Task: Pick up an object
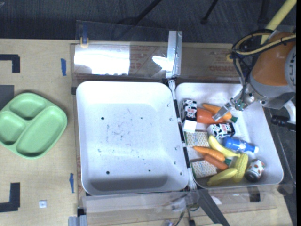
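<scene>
Orange plastic carrot (208, 116), the long toy piece lying near the top of the pile in the right-hand shallow white bin (272, 140), is what you are most likely going after, judging by where the two-finger gripper (238, 103) is hanging: just beside the carrot's upper right end, low over the bin's back corner. You are not getting a clear look at the tip from this slant, so whether the gripper is released or clenched I cannot tell, and nothing is showing as grasped. The carrot is touching a small black-and-white printed carton (189, 109) on its left and sitting just above a second black-and-white carton (221, 128); further down, a blue plastic bottle (237, 146), a yellow banana (219, 146) and a yellow corn cob (241, 166) are crowding together. That crowding is your main risk: coming down at the carrot's narrow end, you are likely to be catching only the tip, so it may be pivoting out or sliding against the cartons. You are also working close to the bin wall, where a small offset could be putting one side on the rim. The left-hand white bin (94, 98) is sitting alongside, well apart from the action.
</scene>
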